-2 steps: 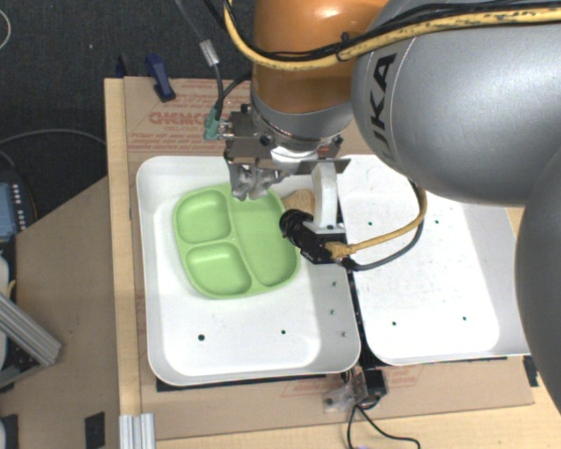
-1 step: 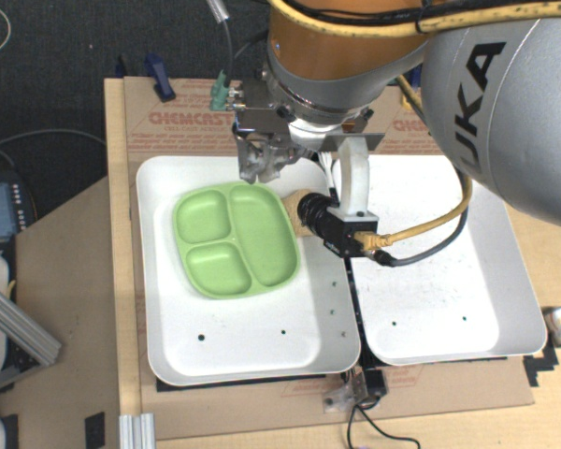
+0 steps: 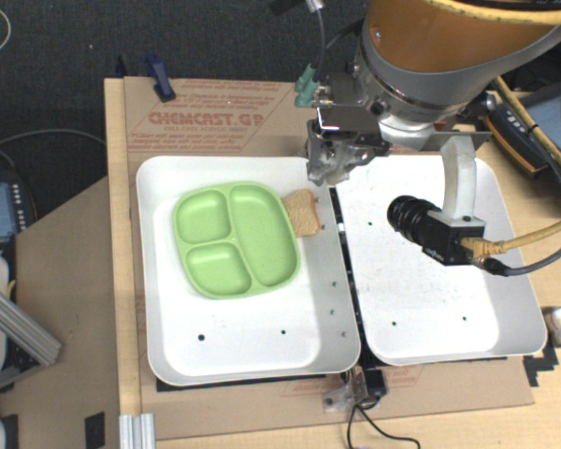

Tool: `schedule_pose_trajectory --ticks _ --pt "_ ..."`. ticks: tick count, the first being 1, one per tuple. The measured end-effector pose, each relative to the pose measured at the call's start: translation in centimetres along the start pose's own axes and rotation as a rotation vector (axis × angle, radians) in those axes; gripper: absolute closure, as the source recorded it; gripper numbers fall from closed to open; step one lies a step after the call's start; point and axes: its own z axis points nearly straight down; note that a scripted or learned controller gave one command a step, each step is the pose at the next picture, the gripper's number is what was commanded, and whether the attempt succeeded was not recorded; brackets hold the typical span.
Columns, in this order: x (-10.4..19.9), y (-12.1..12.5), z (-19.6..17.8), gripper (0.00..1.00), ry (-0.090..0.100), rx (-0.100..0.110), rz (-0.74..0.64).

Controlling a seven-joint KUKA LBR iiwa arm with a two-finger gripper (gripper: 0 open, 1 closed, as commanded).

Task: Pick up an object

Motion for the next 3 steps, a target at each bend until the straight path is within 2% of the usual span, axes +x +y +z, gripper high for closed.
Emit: schedule_pose_trajectory --ticks 1,2,3 --pt "0.4 0.1 -0.7 1.0 -0.002 0.003 -0.007" --pt "3.7 -0.1 -5.4 1.0 0.001 0.001 -0.009" --pt "-2.0 0.0 -6.4 1.0 -0.002 0.002 0.001"
